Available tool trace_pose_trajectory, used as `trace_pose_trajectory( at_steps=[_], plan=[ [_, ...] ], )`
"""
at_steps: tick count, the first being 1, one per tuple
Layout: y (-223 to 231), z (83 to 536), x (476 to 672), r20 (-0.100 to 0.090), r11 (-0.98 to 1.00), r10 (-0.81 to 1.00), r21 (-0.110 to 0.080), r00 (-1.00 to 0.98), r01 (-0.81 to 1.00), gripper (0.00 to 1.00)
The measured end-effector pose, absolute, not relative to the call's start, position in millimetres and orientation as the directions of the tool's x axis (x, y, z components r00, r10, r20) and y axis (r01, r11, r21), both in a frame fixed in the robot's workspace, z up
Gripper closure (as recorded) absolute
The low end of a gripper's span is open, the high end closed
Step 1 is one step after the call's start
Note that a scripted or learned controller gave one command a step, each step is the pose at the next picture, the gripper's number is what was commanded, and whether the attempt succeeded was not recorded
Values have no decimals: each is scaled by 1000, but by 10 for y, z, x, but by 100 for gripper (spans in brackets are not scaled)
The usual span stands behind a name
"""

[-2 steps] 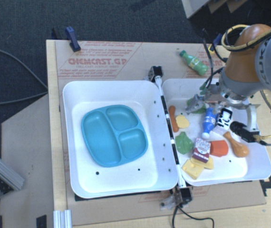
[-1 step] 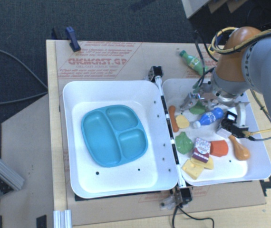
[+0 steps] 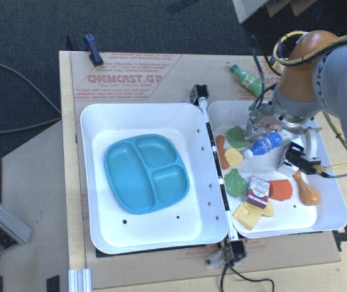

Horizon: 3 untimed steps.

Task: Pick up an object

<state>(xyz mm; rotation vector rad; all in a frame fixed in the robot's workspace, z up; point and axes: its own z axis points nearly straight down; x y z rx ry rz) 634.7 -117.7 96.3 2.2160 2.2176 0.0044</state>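
Here the grey arm's jaws [image 3: 260, 132], whose spread cannot be told, hover at the small blue-and-white plastic bottle [image 3: 266, 144] in the right white bin [image 3: 332, 215], so a clean grasp needs them centred across its body, clear of the green toy [image 3: 237, 137] beside it.

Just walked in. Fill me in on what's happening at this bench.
A grey robot arm reaches in from the right, its gripper low over the right bin, just above a blue-and-white bottle among toy foods. Whether it holds anything is unclear. The left bin holds a blue divided plate. A green bottle lies outside on the board.
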Motion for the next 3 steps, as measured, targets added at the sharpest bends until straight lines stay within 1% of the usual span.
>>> trace_pose_trajectory(
  at_steps=[1, 2, 3],
  plan=[
    [-1177, 962, 6346, -2, 0, 1000, 6, 0, 1000, 0],
    [-922, 846, 6509, 0, 1, 1000, 2, -1, 1000, 0],
    [-921, 952, 6516, -1, 3, 1000, 5, -3, 1000, 100]
  ],
)
